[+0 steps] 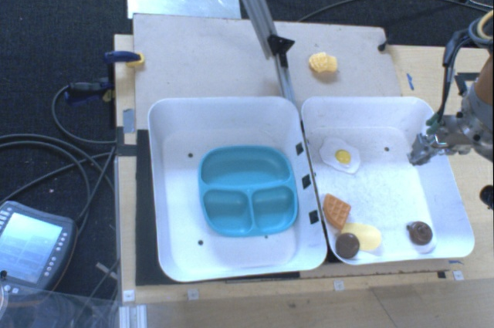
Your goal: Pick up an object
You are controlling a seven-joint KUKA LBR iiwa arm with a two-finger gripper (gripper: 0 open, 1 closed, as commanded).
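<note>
The left bin (166,187) holds a blue tray (248,190) with three compartments, lying flat near its middle. On the bench beyond the bins, a yellow toy (323,62) lies well apart from everything else. In the right bin (386,118), a fried egg (340,157) lies near the left wall toward the far side. Nearer, a waffle (336,210) sits by the same wall, just beside a yellow piece (365,236) and a brown ball (347,245), which touch each other at the near-left corner. A brown donut (420,233) lies at the near-right corner. The gripper (423,150) hangs over the bin's right edge, nothing seen between its fingers; whether they are apart or together I cannot tell.
</note>
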